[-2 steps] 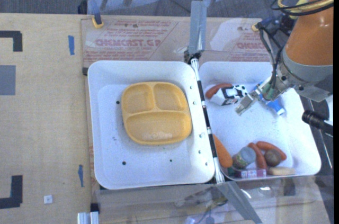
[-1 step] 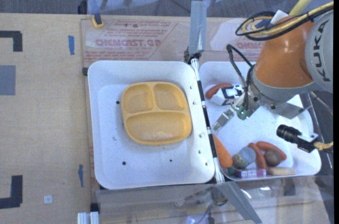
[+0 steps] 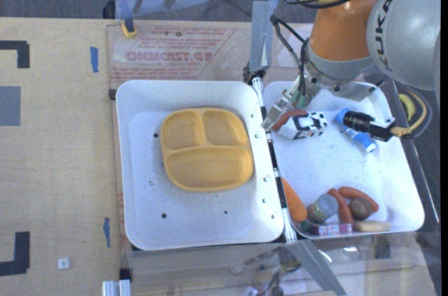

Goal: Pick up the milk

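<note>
Claw point(image 3: 284, 110) — just beside milk point(image 3: 309, 125)

arm low over the right bin, milk carton just beside the gripper

the gripper point(image 3: 283, 110) sits at the far left corner of the right bin point(image 3: 399, 175), close to the wall it shares with the left bin point(image 3: 133, 217). the milk point(image 3: 309, 124), a small black-and-white carton, lies on the bin floor just beside the gripper; whether they touch is unclear. a small blue thing point(image 3: 364, 141) lies further toward the view's right. a carrot point(image 3: 294, 200), a round can point(image 3: 323, 207) and red sausages point(image 3: 357, 200) crowd the near edge. a yellow divided plate point(image 3: 208, 149) rests in the middle of the left bin.
</note>
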Tool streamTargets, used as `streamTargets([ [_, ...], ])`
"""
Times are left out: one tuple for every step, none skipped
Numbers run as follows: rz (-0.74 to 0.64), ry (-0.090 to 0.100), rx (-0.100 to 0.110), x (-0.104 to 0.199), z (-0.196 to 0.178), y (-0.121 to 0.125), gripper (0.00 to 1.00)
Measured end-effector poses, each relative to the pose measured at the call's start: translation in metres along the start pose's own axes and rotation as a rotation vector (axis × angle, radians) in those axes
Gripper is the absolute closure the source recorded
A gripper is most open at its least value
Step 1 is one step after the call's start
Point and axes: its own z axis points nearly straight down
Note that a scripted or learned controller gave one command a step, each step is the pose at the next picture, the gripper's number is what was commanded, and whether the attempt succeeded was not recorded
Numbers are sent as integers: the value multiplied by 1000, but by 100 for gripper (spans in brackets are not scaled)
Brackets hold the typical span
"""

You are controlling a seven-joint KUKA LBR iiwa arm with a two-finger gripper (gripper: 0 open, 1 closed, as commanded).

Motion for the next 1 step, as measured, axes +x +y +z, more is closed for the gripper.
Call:
streamTargets([
  [-159, -2, 0, -64, 0, -35, 0],
])
